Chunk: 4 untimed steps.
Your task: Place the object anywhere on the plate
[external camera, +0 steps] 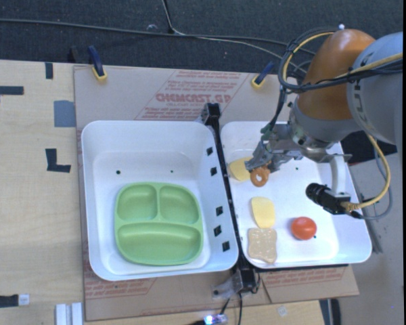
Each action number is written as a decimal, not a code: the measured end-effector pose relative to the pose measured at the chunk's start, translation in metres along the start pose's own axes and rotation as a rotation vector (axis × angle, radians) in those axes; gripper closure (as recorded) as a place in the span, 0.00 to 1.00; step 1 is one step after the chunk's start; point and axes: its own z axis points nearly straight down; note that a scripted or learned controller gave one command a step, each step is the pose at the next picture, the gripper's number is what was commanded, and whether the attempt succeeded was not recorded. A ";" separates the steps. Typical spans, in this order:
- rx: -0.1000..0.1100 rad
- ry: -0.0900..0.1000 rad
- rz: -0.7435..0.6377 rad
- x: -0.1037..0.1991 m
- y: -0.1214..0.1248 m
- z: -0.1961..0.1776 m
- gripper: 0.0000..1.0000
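- the end effector (262, 162) sits low over the right bin (352, 249), near that bin's left wall.
- a small brown ring-shaped piece (260, 177) lies right at the fingertips, touching or just under them; i judge this is the object being gone for.
- whether the fingers are apart or clamped on the ring cannot be told from this slanted view, so no hold can be claimed.
- a pale yellow piece (239, 170) lies just beside the ring, toward the divider.
- further toward the bin's near edge lie a yellow slice (262, 212), a tan cracker-like piece (262, 244) and a red tomato-like ball (303, 228).
- the green plate (158, 223) rests in the left bin (98, 147), well apart from the ring.
- the move turns on this: the plate lies across the divider, to the view's left and nearer the front.
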 end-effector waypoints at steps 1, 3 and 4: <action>0.000 -0.001 0.001 0.049 0.012 -0.006 1.00; 0.002 -0.002 0.002 0.146 0.033 0.006 1.00; 0.001 -0.002 0.002 0.192 0.050 0.020 1.00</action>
